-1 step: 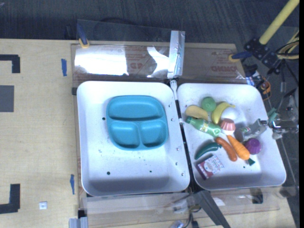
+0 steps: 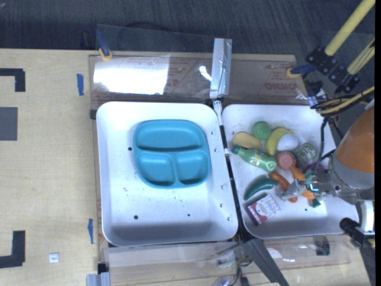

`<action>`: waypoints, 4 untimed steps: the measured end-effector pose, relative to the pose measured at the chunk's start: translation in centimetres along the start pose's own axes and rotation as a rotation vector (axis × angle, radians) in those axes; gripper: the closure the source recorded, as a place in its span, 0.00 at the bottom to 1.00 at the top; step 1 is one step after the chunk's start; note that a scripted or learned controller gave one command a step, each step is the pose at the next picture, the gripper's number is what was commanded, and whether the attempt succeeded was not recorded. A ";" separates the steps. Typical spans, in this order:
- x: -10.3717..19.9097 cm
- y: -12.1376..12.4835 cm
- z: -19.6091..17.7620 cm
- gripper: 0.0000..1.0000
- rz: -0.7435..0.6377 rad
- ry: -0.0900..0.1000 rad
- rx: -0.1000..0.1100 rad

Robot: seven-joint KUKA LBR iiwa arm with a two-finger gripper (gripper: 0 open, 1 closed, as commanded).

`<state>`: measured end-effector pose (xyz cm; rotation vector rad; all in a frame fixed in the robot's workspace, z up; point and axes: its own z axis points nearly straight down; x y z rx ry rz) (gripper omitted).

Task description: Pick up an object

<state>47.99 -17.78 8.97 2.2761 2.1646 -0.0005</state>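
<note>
— Two white bins side by side; where is the arm?

— It reaches in from the right, its orange band and grey wrist over the right edge of the right bin (image 2: 333, 216). The gripper (image 2: 312, 186) sits low at that bin's right side, among small toys.

— How far open is it, and has it hold of anything?

— I cannot tell; the tip is lost in the clutter (orange and green bits crowd round it), and nothing shows plainly between its fingers.

— What lies in that bin?

— Smooth plastic play food in a heap: a yellow banana (image 2: 275, 139), a round green fruit (image 2: 261, 129), a yellowish piece (image 2: 246, 140), a green bottle (image 2: 255, 157) lying on its side, a dark green pepper (image 2: 259, 187), an orange carrot (image 2: 279, 178), a small can (image 2: 306, 152), and a flat printed packet (image 2: 264, 208) near the front wall.

— And the left bin (image 2: 119, 213)?

— It holds a blue plastic divided plate (image 2: 172, 152), rounded at the corners, three compartments, glossy.
</note>
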 end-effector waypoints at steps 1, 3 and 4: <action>2.0 6.6 0.4 0.00 -0.033 -0.002 -0.010; 1.7 10.6 0.4 1.00 -0.250 -0.003 -0.006; 8.5 13.3 -13.8 1.00 -0.167 -0.001 -0.010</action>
